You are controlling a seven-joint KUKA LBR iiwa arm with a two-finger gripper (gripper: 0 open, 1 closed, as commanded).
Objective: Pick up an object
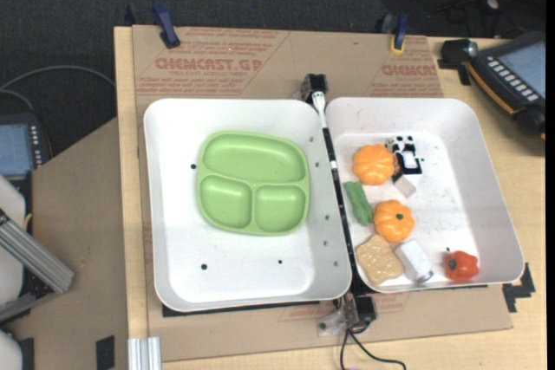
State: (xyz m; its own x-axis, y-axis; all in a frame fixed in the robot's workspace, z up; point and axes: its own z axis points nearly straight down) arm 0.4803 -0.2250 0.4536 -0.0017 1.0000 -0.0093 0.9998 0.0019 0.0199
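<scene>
The right bin point(473, 178) holds several small objects. An orange pumpkin-like toy point(374, 165) lies near its left wall, with a black-and-white toy point(404, 156) just to its right. A green pod point(357, 202) lies along the left wall. A second orange pumpkin point(394, 221) sits below it. A tan cracker-like piece point(378, 259) and a white cylinder point(414, 261) lie near the front edge. A red pepper-like toy point(462, 265) rests at the front right.
The left bin point(173, 264) bears a light green divided plate point(253, 182). A brown board point(217, 56) lies under both bins, held by blue clamps point(165, 26) at the back. A tablet-like device point(520, 78) sits at the far right.
</scene>
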